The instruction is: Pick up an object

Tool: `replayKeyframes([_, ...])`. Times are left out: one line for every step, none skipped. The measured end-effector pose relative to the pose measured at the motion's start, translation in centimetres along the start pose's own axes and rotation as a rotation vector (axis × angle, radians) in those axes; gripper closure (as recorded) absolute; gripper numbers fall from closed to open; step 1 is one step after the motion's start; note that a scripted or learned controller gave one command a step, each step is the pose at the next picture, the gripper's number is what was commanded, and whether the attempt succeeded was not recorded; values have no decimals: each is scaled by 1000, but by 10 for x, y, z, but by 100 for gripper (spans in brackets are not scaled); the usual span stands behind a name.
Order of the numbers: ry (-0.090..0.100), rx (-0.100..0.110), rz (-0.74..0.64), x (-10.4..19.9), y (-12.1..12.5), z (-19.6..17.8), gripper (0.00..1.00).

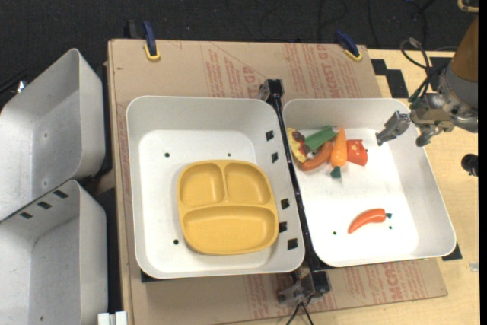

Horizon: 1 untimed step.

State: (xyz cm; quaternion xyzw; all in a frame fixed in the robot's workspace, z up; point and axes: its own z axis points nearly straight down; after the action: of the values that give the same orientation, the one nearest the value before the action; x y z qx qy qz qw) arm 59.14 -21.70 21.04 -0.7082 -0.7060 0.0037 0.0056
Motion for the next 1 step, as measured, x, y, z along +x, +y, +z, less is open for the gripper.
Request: replayKeyframes([-3, -13, -4, 1, 3, -8, 0])
